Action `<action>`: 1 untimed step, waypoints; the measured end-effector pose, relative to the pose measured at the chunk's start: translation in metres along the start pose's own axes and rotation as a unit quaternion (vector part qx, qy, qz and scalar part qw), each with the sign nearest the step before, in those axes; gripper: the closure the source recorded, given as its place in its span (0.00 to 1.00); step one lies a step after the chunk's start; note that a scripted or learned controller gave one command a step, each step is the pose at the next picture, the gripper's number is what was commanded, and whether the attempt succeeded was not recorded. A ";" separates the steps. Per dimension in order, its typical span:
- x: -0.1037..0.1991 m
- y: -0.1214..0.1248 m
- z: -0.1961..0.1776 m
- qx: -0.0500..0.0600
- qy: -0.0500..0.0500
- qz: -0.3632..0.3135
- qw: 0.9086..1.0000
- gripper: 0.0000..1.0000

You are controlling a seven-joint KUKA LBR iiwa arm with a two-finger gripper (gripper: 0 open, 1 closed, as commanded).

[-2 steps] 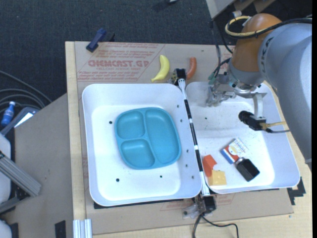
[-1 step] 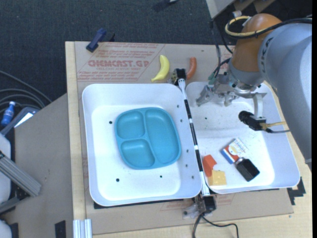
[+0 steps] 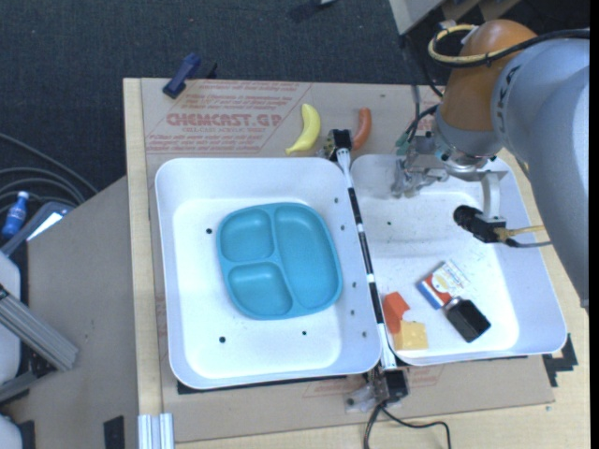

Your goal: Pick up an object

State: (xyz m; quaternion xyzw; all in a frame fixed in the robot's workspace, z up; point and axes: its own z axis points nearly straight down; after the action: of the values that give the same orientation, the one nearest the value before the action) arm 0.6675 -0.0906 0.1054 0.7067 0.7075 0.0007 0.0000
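Observation:
My gripper (image 3: 409,183) hangs low over the far left part of the right bin (image 3: 524,340), with nothing visibly between its fingers. Near the bin's front lie an orange-red piece (image 3: 395,304), a yellow piece (image 3: 413,335), a small blue, red and white packet (image 3: 442,285) and a black block (image 3: 468,320). All of these lie well in front of the gripper, apart from it. The grey arm with its orange band (image 3: 487,73) reaches in from the right.
A blue divided plate (image 3: 278,258) lies in the left bin (image 3: 187,344). On the cardboard behind the bins rest a yellow banana (image 3: 305,129), an orange sausage-shaped thing (image 3: 361,127) and a blue object (image 3: 181,76). A black divider (image 3: 360,241) runs between the bins.

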 end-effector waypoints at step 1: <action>0.000 0.000 0.000 0.000 0.000 0.000 1.000 0.00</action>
State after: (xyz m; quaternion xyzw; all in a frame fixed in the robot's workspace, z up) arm 0.6674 -0.0906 0.1052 0.7067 0.7075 0.0005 -0.0001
